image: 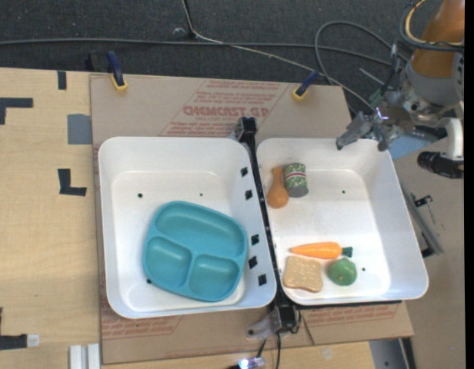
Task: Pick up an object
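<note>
camera view: fixed overhead shot, looking down at a slant on both bins.
arm: the grey KUKA arm with the orange band (441, 29) comes in from the right and hangs over the top-right corner of the right bin.
gripper: the dark two-finger gripper (368, 133) sits just above that bin's far rim. The two prongs look spread apart with nothing between them, so I'd call it open and empty-handed.
right bin: shallow white plastic bin (375, 194), and this is where all the pickable stuff is.
can: small green-labelled tin can (295, 180) near the top-left of the right bin, touching or very nearly touching the orange-tan pear-shaped toy (277, 191) just left of it, by the divider.
front cluster: orange toy carrot with a green stub (318, 250), a tan slice of toy bread (303, 274) below it, and a round green toy fruit (342, 272) just beside the bread. All three are crowded together.
left bin: white bin (121, 206) holding a teal plastic divided plate (195, 250).
step in hand: my read is it's lining up, nothing picked yet.
how I'd do it: go for the can since it's nearest, but come in from the open right side so the fingers don't clip the pear thing. Square the jaws across its body, drop straight down, close only once low.
watch out: the front trio is tight, so a grab there probably nudges a neighbour.
</note>
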You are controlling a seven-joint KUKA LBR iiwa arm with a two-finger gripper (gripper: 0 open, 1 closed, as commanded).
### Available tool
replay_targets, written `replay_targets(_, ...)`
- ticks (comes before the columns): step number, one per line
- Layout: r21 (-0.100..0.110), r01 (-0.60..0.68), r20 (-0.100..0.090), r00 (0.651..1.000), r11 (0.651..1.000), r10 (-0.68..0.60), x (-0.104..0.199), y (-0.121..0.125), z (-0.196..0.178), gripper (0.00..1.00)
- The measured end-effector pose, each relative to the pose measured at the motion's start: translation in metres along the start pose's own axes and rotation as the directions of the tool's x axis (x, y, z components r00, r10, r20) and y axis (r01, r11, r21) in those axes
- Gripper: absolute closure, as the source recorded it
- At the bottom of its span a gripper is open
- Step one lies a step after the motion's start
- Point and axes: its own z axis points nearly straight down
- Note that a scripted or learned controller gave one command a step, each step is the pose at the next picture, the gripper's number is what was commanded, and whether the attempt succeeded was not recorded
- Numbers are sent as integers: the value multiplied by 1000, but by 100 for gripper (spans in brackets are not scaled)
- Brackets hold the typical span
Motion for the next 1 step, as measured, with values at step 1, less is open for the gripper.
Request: replay_targets(1, -13, 3, 3, 1000, 1000, -3, 0, 3, -8, 0)
